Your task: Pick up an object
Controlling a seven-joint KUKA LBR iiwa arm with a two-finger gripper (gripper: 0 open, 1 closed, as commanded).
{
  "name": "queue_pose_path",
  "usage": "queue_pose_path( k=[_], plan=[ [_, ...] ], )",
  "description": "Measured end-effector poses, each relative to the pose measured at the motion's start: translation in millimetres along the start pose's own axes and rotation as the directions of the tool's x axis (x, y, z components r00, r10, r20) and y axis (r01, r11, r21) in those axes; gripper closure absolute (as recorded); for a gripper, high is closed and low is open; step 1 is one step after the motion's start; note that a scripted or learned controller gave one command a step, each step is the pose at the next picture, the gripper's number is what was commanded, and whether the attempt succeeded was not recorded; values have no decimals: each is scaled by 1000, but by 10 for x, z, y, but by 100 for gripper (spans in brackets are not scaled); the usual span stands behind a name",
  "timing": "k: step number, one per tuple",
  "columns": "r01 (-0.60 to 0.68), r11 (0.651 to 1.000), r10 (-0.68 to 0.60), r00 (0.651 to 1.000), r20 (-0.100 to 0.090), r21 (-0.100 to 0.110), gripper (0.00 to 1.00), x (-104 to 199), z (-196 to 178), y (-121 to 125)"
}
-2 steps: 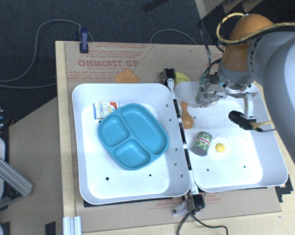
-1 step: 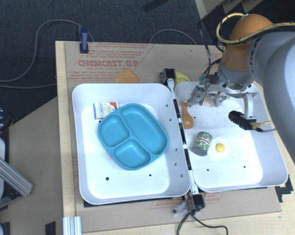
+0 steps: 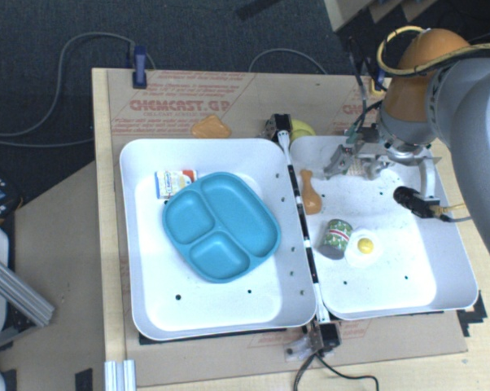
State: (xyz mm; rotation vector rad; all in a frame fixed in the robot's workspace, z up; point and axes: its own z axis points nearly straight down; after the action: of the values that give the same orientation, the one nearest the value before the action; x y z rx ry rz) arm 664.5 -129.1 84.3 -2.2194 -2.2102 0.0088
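Hovering low over the far end of the right bin [image 3: 440, 287], the gripper [image 3: 351, 168] sits with its jaws spread and nothing between them. No object is held.

Contents of the right bin:
- orange-brown piece [image 3: 308, 192], lying against the wall shared with the left bin [image 3: 147, 300], near the gripper and to its left
- small green can [image 3: 336, 236] on its side, mid-bin
- toy fried egg [image 3: 363, 247], touching or just beside the can; cannot tell which

The left bin holds a blue divided plate [image 3: 220, 226] and a small printed packet [image 3: 174, 182] tucked at the plate's far corner. Both are well apart from the gripper.

Step in hand, as a judgement: approach, before any grasp. The gripper stands over bare bin floor, not over any object.

Next move calls for:
- choosing a target; the orange-brown piece is the closest candidate
- shifting sideways toward the dividing wall to centre on it, then turning the jaws across its narrow width
- descending, closing, lifting

Risks: the piece hugs the wall, so one jaw may strike the rim on the way down. The can may roll if nudged, and the egg lies flat, leaving little to pinch.
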Motion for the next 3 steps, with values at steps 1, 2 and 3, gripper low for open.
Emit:
queue_pose_path(
  k=[1,2,3],
  plan=[
    [4,1000,-4,1000,5,1,0,358,-4,1],
    [2,1000,-2,1000,6,4,100,335,-101,-9],
    [2,1000,-2,1000,6,4,0,336,-97,-10]
  ],
)
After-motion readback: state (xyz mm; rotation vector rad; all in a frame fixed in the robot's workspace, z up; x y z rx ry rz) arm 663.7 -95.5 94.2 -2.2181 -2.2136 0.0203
